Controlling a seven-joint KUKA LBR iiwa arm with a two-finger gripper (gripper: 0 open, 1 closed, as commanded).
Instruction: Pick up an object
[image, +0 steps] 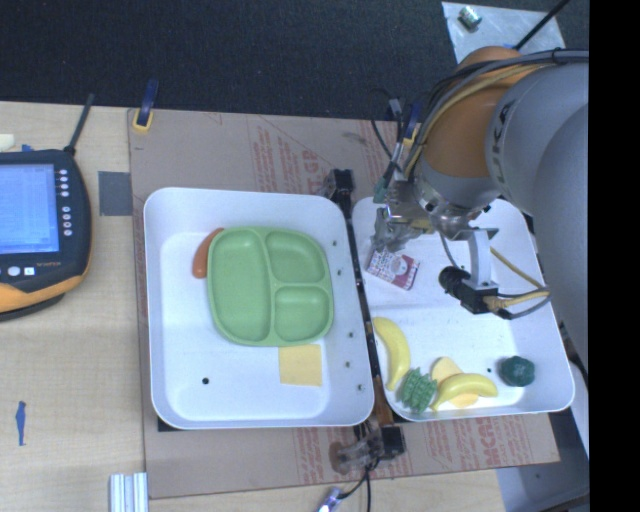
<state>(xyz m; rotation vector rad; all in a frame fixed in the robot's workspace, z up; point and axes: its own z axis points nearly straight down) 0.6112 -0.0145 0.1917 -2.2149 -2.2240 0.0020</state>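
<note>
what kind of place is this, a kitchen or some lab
Most likely a robotics lab bench, not a kitchen: a grey arm reaches over two white bins of toy food, like the banana, and a teach pendant lies alongside.

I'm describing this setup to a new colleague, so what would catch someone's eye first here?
Probably the green divided tray in the middle of the left bin, with a yellow square below it. Next, the grey and orange arm hanging over the right bin, its gripper just above a small red and white packet.

Bench (70, 400) with cardboard sheet (250, 150), two white bins (170, 380), handheld controller (35, 230).
</note>
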